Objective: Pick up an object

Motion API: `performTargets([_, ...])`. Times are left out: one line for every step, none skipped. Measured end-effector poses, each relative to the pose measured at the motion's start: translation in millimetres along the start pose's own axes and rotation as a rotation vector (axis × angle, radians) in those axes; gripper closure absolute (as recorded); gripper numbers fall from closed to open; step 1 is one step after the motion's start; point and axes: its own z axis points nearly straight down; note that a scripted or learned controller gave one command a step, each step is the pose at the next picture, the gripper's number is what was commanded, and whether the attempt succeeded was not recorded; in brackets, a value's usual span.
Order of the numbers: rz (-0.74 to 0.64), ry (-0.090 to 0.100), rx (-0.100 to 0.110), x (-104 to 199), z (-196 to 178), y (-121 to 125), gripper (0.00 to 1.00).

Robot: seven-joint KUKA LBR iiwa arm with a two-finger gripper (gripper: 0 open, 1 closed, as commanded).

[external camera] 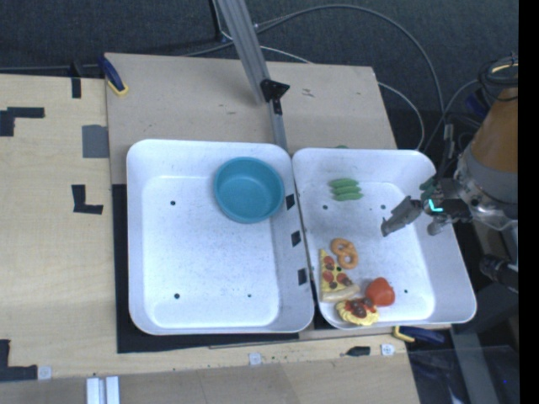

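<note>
From above, the gripper (pixel 396 222) hangs over the right part of the right bin (pixel 438 297), reaching in from the right; whether it is released or clenched cannot be told, and nothing shows in its grasp. Left of it, toward the far side, lies a green object (pixel 344 189). Nearer, a pretzel (pixel 343 252), a pizza slice (pixel 333 280), a red object (pixel 380 292) and a yellow toy (pixel 357 311) cluster together. The left bin (pixel 160 310) bears a blue bowl (pixel 248 189) in its far right part.
</note>
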Motion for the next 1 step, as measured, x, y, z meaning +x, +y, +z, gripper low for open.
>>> performTargets([0.0, 0.0, 0.0, 0.0, 0.1, 0.0, 0.0])
